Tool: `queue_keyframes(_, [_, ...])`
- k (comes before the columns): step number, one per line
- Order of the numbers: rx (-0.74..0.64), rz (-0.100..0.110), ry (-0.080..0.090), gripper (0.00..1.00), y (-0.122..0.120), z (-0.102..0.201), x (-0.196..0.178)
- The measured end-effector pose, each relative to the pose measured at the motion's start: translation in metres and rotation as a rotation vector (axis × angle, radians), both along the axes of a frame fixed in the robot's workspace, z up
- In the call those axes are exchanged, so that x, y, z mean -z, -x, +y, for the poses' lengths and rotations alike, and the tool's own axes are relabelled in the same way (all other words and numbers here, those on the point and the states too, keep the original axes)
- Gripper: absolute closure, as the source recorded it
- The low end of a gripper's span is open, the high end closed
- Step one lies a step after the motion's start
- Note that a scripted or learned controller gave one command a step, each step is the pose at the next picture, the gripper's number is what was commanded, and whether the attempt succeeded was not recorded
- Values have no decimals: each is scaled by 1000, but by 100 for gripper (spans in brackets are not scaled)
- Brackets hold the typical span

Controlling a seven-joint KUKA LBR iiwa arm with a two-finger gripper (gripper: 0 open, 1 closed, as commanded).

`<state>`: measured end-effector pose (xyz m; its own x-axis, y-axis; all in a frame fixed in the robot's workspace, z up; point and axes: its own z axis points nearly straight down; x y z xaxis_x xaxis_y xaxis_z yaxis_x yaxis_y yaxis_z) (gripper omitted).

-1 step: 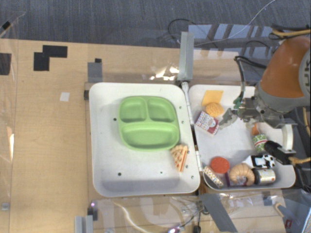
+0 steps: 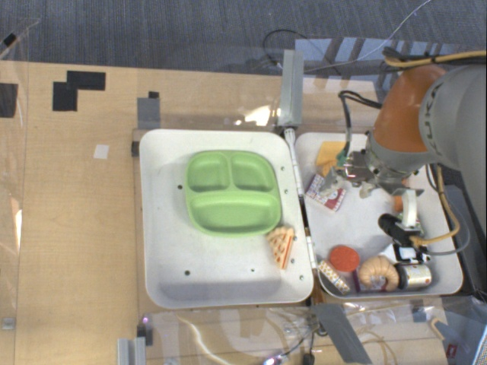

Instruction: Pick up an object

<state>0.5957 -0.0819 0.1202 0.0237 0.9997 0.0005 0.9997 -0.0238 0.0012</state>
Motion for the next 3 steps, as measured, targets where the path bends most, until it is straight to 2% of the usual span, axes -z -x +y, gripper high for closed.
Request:
queue_keyframes(1, [12,-23,0,0,-50,-7,22])
queue_keyframes(2, [8,-28,-2,100,-53,-5,9])
queue_keyframes(3, [0,-6,1,100,-68,42,-75])
